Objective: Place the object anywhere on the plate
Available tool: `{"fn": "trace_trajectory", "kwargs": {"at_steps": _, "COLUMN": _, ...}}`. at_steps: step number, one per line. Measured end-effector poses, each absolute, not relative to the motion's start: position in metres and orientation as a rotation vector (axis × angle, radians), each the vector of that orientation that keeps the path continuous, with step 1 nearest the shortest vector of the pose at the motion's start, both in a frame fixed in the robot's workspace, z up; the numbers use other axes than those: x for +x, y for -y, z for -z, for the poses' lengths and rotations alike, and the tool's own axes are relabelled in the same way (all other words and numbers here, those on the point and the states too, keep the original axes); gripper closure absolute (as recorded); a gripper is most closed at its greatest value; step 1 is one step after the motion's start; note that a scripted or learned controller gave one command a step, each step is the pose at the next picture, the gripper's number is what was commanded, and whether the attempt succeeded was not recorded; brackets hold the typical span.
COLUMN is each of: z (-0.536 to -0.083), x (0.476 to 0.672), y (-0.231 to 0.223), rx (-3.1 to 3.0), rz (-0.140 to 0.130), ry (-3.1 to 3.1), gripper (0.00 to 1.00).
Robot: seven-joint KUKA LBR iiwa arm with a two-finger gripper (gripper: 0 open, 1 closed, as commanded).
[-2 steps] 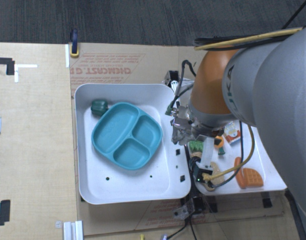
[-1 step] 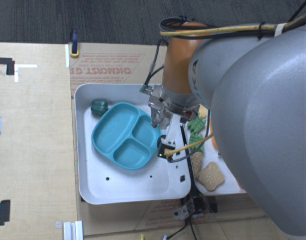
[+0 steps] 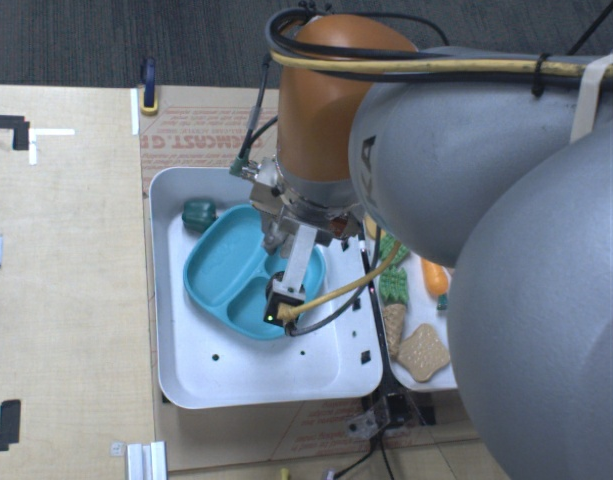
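Camera view: pincer (image 3: 282,236) hangs over blue plate (image 3: 214,268) in white bin (image 3: 246,380) nearer desk's left edge. Wrist hides its grip; state cannot be told. Likely task thing, small teal object (image 3: 198,213), lies in bin's far left corner, just beside plate rim. Judged light, stiff, smooth toy; may slip. Best hold: across narrow middle, from above.

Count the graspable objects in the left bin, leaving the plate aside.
1: a dark green item by the blue plate's upper-left rim. The arm may hide others.
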State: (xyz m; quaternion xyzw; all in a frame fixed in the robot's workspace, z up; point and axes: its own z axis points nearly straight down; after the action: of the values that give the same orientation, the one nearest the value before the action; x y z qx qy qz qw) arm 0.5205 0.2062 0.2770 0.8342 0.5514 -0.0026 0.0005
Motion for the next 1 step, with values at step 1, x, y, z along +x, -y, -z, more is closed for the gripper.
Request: {"fn": "trace_trajectory", "kwargs": {"at_steps": 1, "z": -0.2841, "x": 0.5208, "y": -0.205, "rx": 2.611, "rz": 0.02, "ry": -1.741, "gripper": 1.0}}
